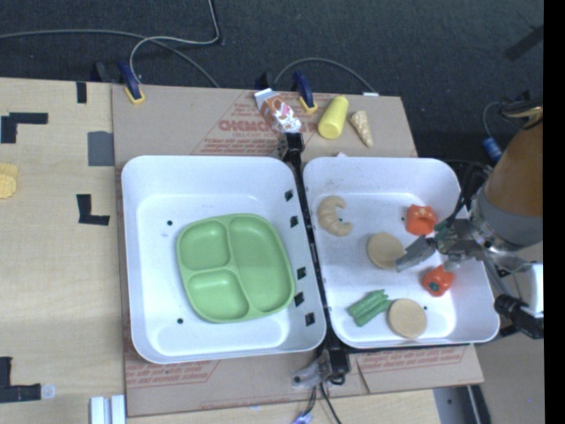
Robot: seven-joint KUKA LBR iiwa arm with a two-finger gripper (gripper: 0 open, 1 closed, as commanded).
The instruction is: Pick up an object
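The right bin (353,170) holds a tan croissant (334,215), a round tan biscuit (385,250), an orange-red pepper (420,219), a small red tomato (436,281), a green bean pod (367,306) and a second tan disc (407,318). My gripper (426,244) reaches in from the right and hovers low between the pepper and the tomato. It is open, with one grey finger (410,257) pointing at the biscuit's right edge. Nothing sits between the fingers.
The left bin (146,179) carries a green divided plate (234,268). Behind the bins on the cardboard lie a small carton (280,113), a yellow bottle (333,117) and a tan cone (362,128). The arm's body (516,193) stands over the right bin's right wall.
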